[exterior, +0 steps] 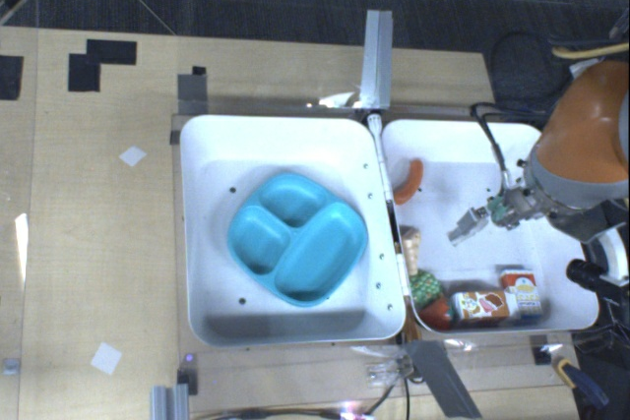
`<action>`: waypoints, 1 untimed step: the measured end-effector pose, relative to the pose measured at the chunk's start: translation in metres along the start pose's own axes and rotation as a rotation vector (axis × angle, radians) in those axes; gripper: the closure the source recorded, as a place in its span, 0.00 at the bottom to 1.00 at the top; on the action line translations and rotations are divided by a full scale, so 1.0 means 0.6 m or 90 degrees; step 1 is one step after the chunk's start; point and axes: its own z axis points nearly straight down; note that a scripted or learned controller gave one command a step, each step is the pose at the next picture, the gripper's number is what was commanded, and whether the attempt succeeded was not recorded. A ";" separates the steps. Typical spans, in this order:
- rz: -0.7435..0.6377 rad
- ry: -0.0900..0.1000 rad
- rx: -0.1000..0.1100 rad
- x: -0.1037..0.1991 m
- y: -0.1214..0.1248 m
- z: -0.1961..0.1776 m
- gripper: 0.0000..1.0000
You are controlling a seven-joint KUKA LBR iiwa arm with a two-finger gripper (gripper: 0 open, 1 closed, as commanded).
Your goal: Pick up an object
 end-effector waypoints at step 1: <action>-0.127 -0.002 -0.004 0.026 0.020 0.131 0.00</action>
